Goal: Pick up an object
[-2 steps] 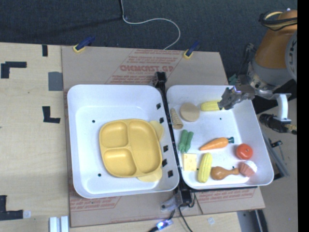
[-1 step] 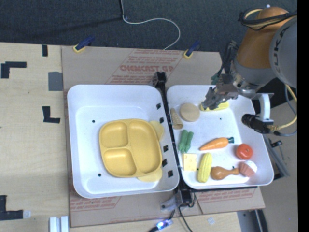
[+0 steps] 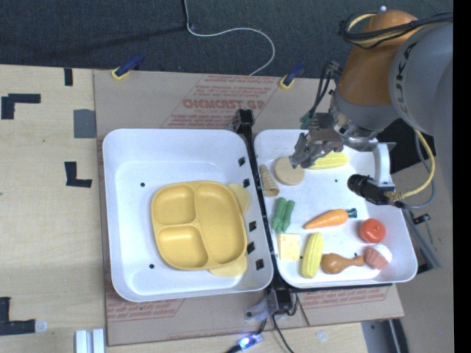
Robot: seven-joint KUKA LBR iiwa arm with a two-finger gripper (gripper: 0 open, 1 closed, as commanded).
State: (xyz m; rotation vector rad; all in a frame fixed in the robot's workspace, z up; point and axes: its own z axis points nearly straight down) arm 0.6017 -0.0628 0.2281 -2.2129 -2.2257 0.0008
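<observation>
My gripper hangs over the back of the right bin, just above and right of a tan round cookie and at the left end of a yellow banana-like piece. Nothing shows clearly between its fingers. Further forward in that bin lie a green vegetable, an orange carrot, a red tomato, a corn cob, a yellow cheese slice, a brown drumstick and a pink piece.
The left bin holds a yellow divided plate with a pale yellow piece tucked behind it. A small tan piece leans at the divider between the bins. Cardboard and a white cable lie behind.
</observation>
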